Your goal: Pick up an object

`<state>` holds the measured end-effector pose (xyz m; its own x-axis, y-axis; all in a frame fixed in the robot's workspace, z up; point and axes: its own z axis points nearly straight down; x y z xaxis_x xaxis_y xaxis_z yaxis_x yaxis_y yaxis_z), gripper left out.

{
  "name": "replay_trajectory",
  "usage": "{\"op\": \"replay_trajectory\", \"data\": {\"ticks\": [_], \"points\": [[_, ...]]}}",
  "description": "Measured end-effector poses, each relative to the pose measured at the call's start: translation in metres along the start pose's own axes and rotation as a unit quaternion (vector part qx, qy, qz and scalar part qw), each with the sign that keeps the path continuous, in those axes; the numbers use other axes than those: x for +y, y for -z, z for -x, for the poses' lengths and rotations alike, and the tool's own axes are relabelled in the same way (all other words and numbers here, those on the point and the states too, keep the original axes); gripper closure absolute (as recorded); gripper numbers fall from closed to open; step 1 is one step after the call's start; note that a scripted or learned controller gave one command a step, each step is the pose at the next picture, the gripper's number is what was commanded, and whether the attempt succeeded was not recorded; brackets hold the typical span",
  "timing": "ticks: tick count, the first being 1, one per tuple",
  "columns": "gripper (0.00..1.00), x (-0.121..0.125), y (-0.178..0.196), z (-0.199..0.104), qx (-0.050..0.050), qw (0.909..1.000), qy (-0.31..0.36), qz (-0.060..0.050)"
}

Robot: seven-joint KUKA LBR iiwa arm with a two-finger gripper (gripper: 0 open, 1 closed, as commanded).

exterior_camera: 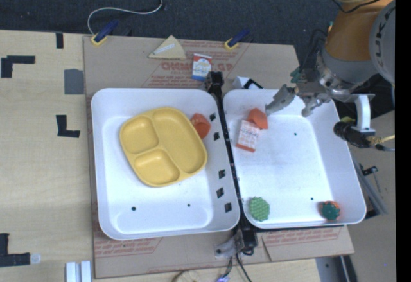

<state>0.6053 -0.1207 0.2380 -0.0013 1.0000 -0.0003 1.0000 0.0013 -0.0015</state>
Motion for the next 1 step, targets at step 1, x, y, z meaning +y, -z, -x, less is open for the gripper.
{"op": "replay_trajectory", "data": {"ticks": [1], "points": [[0.0,0.0617,-0.0863,0.0033,0.0,1.0,0.0,-0.002]]}}
